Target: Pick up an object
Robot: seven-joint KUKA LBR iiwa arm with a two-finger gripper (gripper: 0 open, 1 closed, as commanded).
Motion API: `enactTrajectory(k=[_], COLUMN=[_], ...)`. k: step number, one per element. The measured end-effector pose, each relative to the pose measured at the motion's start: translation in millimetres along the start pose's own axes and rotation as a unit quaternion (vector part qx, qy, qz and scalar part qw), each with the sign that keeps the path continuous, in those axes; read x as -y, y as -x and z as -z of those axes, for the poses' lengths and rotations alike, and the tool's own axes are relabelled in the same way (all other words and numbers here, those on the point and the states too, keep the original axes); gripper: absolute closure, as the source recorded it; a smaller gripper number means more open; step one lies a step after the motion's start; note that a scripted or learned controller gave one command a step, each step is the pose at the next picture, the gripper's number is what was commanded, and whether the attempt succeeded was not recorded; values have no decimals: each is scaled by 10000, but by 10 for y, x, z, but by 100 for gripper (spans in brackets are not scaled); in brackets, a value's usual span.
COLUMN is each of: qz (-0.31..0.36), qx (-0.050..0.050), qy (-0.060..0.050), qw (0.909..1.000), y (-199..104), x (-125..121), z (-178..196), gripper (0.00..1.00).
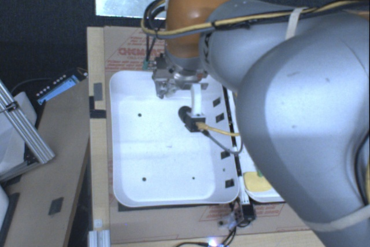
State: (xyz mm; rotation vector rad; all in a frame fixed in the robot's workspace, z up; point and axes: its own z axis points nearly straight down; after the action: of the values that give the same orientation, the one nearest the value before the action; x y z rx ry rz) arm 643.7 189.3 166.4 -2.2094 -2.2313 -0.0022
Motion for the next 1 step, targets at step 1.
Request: enactTrajectory(k=[1], qz=[-84], qx=[24], qy=[-17], qw=[10000], y=[973], x=[750], z=[190], gripper=[100])
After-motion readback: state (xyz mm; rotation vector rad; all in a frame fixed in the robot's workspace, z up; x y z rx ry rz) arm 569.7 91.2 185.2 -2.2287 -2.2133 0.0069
